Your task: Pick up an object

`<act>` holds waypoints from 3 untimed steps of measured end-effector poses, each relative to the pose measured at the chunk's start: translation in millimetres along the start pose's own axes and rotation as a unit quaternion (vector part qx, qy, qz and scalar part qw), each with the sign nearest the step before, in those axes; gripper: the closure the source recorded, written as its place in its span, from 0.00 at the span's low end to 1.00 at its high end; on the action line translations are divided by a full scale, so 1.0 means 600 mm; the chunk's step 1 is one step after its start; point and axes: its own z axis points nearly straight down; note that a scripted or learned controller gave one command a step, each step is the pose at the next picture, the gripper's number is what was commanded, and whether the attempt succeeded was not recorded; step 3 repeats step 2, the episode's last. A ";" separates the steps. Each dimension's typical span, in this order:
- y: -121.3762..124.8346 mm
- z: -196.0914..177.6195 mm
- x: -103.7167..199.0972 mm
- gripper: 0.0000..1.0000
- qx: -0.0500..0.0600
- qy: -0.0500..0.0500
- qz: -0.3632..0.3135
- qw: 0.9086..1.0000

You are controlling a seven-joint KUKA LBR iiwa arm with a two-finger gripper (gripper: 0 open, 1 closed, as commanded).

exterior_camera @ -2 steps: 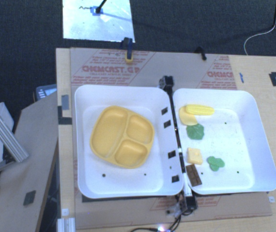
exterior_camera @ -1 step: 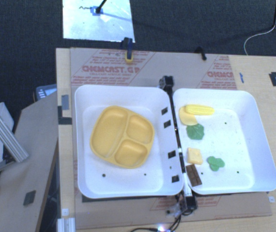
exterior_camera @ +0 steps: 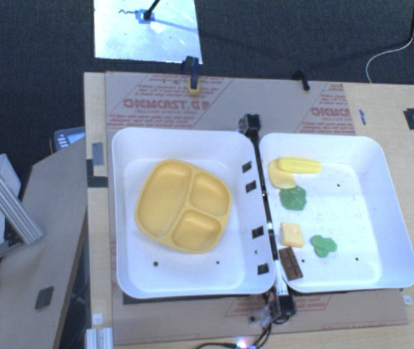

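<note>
- A yellow plastic plate with three compartments (exterior_camera: 184, 206) lies in the left shallow white bin (exterior_camera: 131, 267) on the table (exterior_camera: 410, 100), tilted a little against the bin's edges.
- Right of the plate, past the divide between the bins, the right shallow white bin (exterior_camera: 385, 217) holds the small things.
- Nearest the divide at the far end: a pale yellow round piece (exterior_camera: 278, 177), with a yellow corn cob (exterior_camera: 299, 166) touching it.
- Just below these, a green leafy piece (exterior_camera: 293, 198).
- Lower, a yellow cheese-like block (exterior_camera: 292, 234), then a brown flat bar (exterior_camera: 290, 263) by the divide.
- Right of the block, a small green piece (exterior_camera: 324, 246).
- The pincer's state cannot be told.
</note>
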 end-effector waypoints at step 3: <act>-0.100 0.006 0.020 1.00 0.001 -0.001 0.000 1.000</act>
